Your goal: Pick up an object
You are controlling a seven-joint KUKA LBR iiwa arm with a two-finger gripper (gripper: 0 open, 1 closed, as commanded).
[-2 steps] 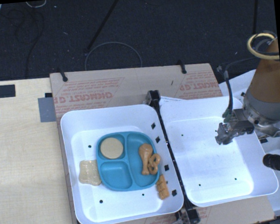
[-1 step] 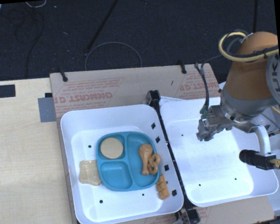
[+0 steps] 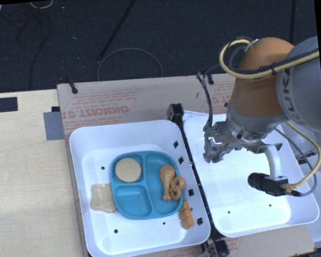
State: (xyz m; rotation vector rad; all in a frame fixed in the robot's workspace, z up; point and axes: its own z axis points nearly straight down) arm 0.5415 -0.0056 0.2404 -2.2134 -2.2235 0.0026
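We take the blue tray in the left bin as our landmark; it is a divided tray, and all the objects that could be picked lie on it or just beside it. On its upper left compartment lies a round tan disc; on its right compartment lie a drumstick-shaped piece and a small pretzel, touching each other; just beside its left edge, on the bin floor, rests a pale bread-like piece; just beside its lower right corner lies a small brown piece. The gripper hangs well to the right of the tray, across the black divider between the bins, above the right bin; we see nothing held in it, and whether it is apart or together we cannot tell, because it is dark and seen from above. So we judge that the task is at its beginning; nothing is lifted, and what is left is the crossing to the tray, the descent, the closing and the lift. Near the gripper, further right of the tray, a black part with a yellow cable hangs from the arm; this and the divider may stand in the way; the tray walls and the close pair of pieces may also make a clean grasp difficult.
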